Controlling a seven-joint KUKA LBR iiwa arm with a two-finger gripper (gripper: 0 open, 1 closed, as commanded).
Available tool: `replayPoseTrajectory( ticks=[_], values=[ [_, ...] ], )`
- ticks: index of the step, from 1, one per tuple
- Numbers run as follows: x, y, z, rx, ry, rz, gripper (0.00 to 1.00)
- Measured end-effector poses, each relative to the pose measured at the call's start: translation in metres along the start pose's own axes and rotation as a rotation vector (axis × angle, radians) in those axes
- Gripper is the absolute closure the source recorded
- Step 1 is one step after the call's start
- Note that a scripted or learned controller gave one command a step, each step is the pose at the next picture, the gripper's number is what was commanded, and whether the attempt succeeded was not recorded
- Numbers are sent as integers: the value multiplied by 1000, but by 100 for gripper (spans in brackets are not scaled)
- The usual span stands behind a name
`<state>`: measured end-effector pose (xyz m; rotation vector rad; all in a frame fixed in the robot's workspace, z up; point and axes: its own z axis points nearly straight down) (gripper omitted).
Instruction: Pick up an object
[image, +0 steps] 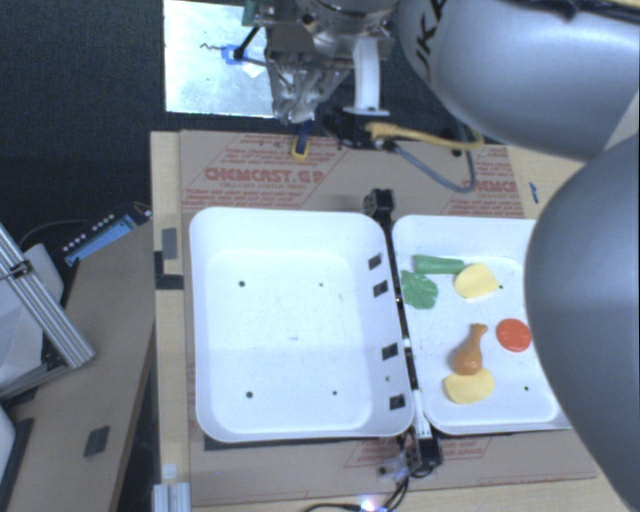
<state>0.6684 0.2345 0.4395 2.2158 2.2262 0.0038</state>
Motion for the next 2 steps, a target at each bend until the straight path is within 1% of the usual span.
replayPoseTrajectory(
  ticks=[1,2],
  values=[
    [-66,0,6,2,-2,9,100],
    [-70,0,1,0,0,4,100]
  ],
)
